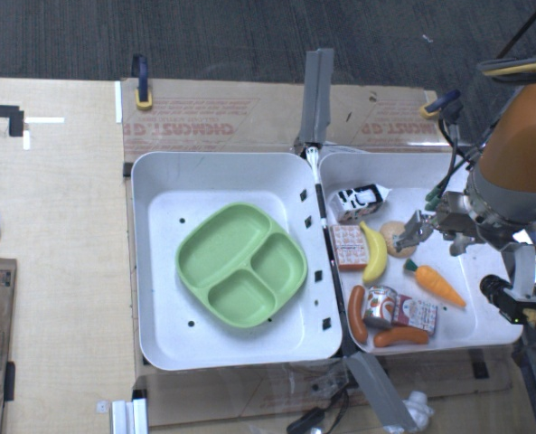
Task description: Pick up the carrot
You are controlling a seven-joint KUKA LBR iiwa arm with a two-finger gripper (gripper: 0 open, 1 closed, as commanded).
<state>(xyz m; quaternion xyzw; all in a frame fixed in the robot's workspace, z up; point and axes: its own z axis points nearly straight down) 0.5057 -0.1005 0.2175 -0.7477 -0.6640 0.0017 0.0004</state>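
The room is evenly and brightly lit from overhead, with no hard beam anywhere. The two white bins (150, 269) come out nearly washed pale, while the green tray (240, 265) casts only a soft, thin shadow at its lower edge. The pale worktop (51, 206) reads flat and warm. The dark floor (204, 16) along the top looks grainy. Detail is a bit soft throughout, and small labels on the packets cannot be read. The arm (521, 143) is slightly smeared at its edge.
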